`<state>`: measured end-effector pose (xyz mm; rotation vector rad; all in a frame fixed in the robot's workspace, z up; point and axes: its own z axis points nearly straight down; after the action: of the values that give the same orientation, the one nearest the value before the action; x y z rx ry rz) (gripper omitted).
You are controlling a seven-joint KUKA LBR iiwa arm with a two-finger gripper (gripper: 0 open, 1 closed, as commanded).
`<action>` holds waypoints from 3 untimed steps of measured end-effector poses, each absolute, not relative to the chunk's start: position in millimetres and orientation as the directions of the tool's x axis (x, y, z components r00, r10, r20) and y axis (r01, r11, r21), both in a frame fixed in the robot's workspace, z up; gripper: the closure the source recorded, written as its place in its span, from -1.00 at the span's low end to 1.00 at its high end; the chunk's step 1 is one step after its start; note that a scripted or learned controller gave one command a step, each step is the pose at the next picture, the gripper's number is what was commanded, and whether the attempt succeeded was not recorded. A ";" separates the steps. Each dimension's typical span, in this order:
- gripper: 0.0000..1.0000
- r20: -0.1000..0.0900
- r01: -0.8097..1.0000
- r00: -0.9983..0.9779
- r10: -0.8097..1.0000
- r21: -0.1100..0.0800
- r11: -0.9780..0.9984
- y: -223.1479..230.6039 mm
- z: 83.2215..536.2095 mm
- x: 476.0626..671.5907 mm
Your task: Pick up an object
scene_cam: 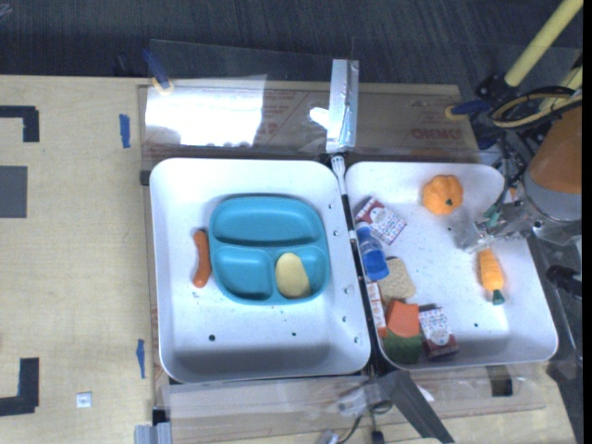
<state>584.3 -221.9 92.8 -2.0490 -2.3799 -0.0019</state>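
Observation:
My gripper (480, 229) hangs over the right bin (536, 340) near its right side, reaching in from the grey arm with the orange band (560, 160). It is just above and left of a small orange carrot (490, 274), and right of and below an orange pumpkin (442, 193). Nothing shows in its grasp. Along the right bin's left wall lie a red-and-white packet (381, 220), a blue bottle (373, 259), a tan cracker (400, 283), an orange-and-green sponge (401, 326) and a small printed box (436, 329).
The left bin (176, 331) holds a blue divided tray (264, 234) with a yellow lemon-like piece (292, 274) in its lower right compartment. An orange sausage-shaped toy (201, 257) lies left of the tray. Yellow tubing and cables (532, 100) sit beyond the right bin.

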 end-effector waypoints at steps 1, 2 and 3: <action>-1.00 0.006 0.996 0.083 0.997 0.013 -0.083 -218.9 90.8 550.7; -1.00 0.004 0.960 0.278 0.960 0.014 -0.278 -213.8 90.9 506.7; -1.00 -0.002 1.000 0.030 1.000 0.005 -0.030 -205.7 87.8 511.4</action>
<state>511.4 -205.7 87.8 -2.2585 -2.1912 -0.0028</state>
